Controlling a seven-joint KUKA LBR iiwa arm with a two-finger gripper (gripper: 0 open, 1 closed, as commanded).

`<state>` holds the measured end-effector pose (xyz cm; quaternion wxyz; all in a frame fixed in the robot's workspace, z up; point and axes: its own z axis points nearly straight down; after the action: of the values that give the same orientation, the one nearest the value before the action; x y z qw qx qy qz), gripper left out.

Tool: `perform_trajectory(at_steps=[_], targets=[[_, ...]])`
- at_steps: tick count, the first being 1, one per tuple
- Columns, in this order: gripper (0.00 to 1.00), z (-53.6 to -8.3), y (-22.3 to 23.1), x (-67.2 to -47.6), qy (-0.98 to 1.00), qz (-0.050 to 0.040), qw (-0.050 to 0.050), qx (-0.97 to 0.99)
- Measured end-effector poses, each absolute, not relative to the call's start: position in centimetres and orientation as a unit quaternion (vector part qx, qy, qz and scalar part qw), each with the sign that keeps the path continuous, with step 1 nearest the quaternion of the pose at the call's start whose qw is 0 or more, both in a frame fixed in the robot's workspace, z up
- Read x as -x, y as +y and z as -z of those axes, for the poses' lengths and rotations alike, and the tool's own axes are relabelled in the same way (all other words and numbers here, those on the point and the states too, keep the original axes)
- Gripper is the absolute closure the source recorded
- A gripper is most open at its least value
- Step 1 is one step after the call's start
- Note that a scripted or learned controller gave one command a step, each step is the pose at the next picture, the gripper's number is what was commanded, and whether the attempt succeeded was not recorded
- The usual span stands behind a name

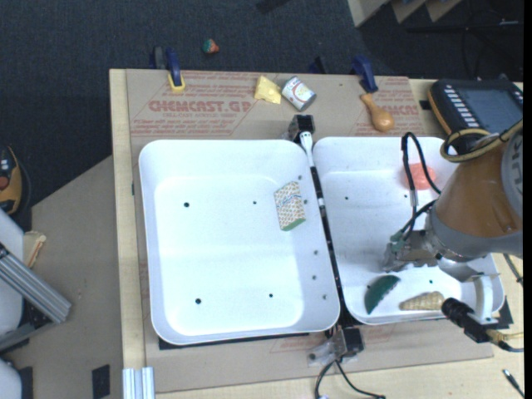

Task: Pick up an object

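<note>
Two bins are seen; the gripper (401,252) is poised low in the right bin (357,173), just above a dark green object (381,291) — its opening cannot be told — so descent is judged next.

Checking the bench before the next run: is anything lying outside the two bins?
Yes. A yellow piece, a small white box and a wooden spoon-like thing lie on the bench behind the bins, and a small colourful item sits on the floor beyond.
</note>
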<state>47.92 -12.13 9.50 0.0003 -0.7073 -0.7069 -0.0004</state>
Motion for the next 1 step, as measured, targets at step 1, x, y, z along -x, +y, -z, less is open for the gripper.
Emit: perform_trajectory(at_steps=[1], targets=[[1.0, -22.37, -19.52, -48.09, -0.705, 0.0018, -0.009, 0.709]])
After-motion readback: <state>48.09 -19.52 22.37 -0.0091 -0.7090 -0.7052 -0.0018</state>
